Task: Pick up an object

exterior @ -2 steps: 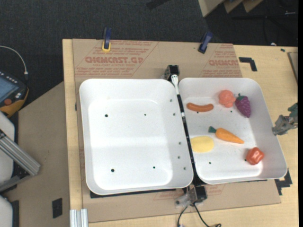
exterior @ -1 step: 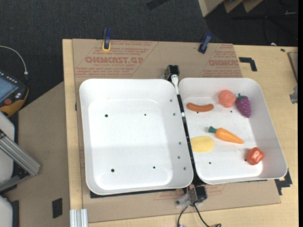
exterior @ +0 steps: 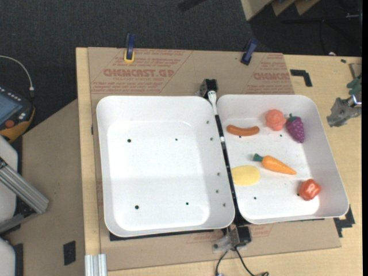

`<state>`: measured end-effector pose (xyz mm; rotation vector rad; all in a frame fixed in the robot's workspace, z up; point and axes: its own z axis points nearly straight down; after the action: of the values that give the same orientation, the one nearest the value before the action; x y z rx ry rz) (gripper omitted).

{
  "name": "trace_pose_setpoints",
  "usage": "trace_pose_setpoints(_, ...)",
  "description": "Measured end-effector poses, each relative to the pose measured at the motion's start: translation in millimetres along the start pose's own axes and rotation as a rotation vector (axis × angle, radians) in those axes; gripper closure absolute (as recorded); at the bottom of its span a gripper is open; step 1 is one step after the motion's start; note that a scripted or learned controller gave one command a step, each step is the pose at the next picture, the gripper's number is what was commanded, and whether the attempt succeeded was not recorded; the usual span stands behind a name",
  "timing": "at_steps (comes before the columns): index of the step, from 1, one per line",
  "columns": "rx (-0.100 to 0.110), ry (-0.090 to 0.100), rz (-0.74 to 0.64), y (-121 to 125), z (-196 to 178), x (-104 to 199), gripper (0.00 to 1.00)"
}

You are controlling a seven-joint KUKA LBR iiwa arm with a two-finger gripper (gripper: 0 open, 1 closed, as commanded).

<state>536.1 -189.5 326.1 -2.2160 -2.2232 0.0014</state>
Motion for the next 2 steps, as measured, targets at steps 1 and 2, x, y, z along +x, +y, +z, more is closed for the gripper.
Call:
trace_pose_setpoints(1,0.001,0.0,0.003,9.5,27.0,-7.3,1.0)
trace_pose_setpoints(2,0.0,-0.001,0.005,-1.1,44.6,-31.0,1.0)
